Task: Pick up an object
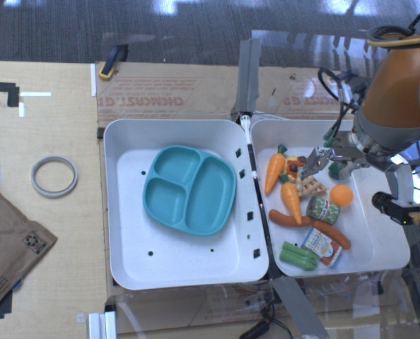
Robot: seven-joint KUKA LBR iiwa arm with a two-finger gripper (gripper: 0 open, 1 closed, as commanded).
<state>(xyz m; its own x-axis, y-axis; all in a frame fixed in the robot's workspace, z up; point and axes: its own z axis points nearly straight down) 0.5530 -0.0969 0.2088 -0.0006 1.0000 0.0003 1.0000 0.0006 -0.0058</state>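
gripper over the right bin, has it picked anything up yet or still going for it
Done: the arm has reached in, and the gripper sits low over the toy food in the right bin, near the carrots. In hand: nothing visible between its fingers; whether they are open or shut cannot be made out. Left: close on one item and lift it. The teal divided plate lies alone in the left bin.

Toy foods (pixel 305 207) heaped in right bin (pixel 387 249), carrots, sausages, orange
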